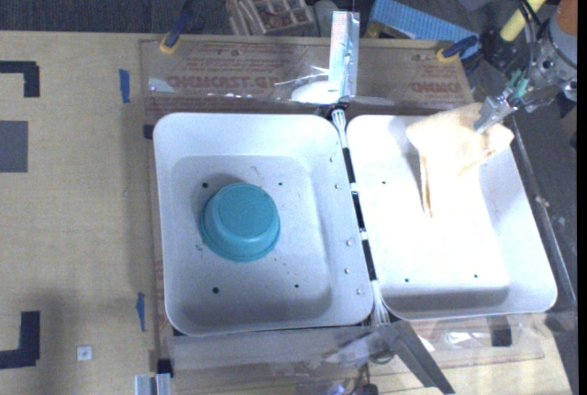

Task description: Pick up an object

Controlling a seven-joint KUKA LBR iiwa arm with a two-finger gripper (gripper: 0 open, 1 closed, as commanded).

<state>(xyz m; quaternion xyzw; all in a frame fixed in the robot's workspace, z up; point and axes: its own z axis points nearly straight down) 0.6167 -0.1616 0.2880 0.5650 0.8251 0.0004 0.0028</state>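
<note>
Pale cloth (456, 150) hangs pinched in the gripper (489, 114) fingers

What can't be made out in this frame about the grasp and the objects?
- Hand, camera view: blurred and small at the right bin's far corner; whether it grips the pale yellow cloth is unclear.
- Grey arm: cut off by the right edge.
- Pale yellow cloth: washed out against the white right bin; its edges blur.
- Teal round plastic bowl: upside down, inside hidden.

text: faint red lettering | on: cardboard panel (248, 80) behind bins | legibility: probably unreadable
</note>
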